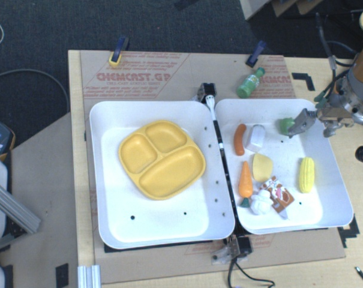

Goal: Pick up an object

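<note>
The grey two-finger gripper (313, 123) is reaching in over the upper right edge of the right shallow white bin (340, 188), its fingers standing spread apart with nothing between them; one dark finger is lying just beside a small green rounded object (285, 125) near the bin's far wall. Bare floor is lying open in the bin's right half, where only a yellow corn cob (306, 174) is resting. Toward the bin's left side, an orange sausage-shaped toy (239, 139) and a pale grey-white piece (255, 138) are sitting side by side, with a yellow wedge (262, 167), an orange carrot (245, 180) and a small white-and-brown cluster (271, 198) below them. The left shallow white bin (106, 191) is holding a yellow three-compartment plastic plate (162, 158), with open room around it. A green bottle (250, 84) is lying on the cardboard behind the bins.
</note>
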You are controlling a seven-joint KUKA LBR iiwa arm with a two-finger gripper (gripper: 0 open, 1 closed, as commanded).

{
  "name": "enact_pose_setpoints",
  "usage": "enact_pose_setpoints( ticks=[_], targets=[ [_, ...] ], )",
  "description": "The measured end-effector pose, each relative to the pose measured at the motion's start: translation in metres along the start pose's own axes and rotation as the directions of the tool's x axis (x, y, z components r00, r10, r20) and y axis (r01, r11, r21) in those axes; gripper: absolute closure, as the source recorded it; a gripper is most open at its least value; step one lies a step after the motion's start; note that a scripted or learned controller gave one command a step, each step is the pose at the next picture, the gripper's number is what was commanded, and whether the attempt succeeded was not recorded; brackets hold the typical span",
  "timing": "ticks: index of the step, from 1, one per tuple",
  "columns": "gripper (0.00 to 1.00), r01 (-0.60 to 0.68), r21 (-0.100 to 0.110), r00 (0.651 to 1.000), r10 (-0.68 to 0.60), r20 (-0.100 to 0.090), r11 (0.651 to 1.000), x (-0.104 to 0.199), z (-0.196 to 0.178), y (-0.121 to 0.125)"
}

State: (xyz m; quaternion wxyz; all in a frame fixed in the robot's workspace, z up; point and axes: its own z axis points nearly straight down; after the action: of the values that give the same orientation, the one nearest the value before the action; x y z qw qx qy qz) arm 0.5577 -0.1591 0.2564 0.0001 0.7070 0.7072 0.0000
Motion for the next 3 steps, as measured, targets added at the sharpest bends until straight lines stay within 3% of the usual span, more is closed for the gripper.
enact_pose_setpoints(
  ticks=[1,2,3],
  targets=[
    [0.00,0.000,0.014,1.000,0.000,-0.006,1.000,0.027,0.133,-0.036],
    [0.00,-0.003,-0.010,1.000,0.003,0.009,1.000,0.063,0.171,-0.048],
    [1.00,-0.004,-0.007,1.000,0.004,0.005,1.000,0.063,0.160,-0.048]
  ],
)
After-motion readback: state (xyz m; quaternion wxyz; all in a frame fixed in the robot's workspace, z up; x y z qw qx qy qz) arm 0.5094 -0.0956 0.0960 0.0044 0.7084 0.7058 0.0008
